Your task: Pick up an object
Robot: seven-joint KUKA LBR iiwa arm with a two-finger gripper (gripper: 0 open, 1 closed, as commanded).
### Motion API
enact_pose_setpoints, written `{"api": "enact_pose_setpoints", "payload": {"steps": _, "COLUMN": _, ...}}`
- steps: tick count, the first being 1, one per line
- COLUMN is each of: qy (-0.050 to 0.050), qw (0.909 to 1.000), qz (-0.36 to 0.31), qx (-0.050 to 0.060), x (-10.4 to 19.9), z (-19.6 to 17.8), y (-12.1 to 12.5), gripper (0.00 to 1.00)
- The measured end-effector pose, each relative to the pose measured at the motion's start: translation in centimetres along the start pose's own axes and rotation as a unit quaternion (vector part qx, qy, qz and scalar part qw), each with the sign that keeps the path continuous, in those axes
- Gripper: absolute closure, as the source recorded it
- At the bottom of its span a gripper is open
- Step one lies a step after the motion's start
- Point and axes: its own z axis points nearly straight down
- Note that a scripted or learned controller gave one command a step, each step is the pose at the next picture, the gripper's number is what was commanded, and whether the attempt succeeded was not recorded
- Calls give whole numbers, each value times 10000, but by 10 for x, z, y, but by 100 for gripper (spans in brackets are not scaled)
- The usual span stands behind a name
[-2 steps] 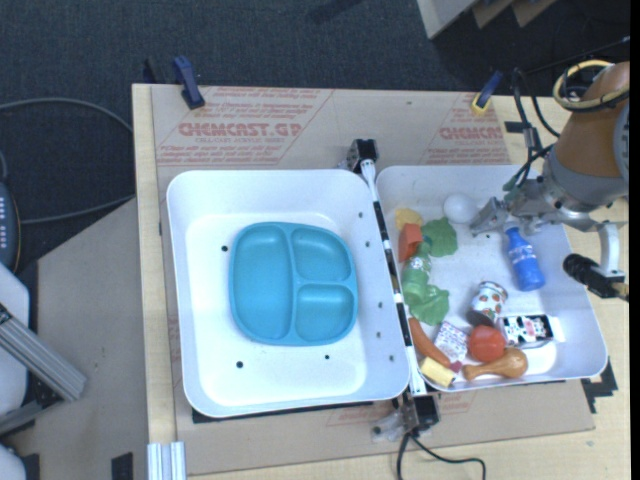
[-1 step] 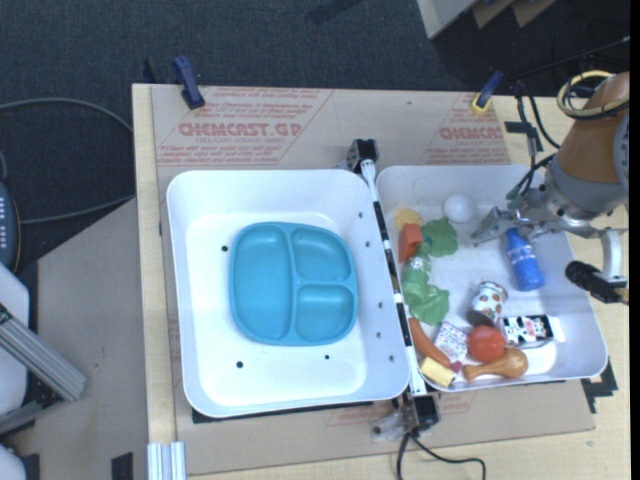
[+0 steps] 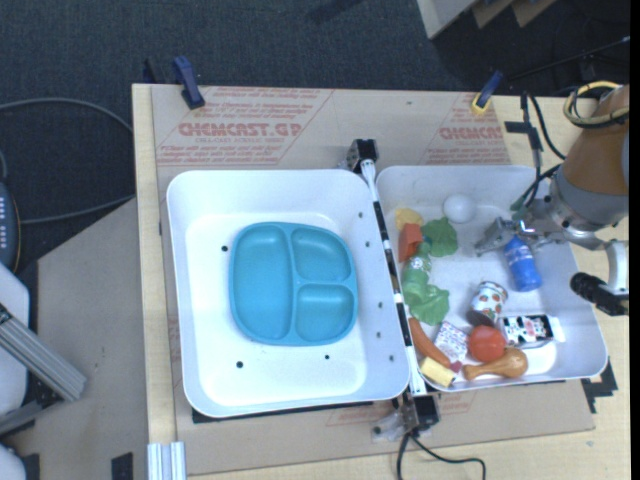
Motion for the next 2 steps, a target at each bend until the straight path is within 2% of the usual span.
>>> {"api": "enact_pose_setpoints", "payload": {"steps": 1, "qy": -26, "qw": 10000, "qz": 0, "qx": -4, "x": -2, "z": -10, "y": 0, "gripper": 100}}
{"api": "enact_pose_setpoints", "payload": {"steps": 2, "qy": -28, "qw": 10000, "qz": 14, "qx": 4, "x": 81, "z": -3, "y": 69, "gripper": 100}}
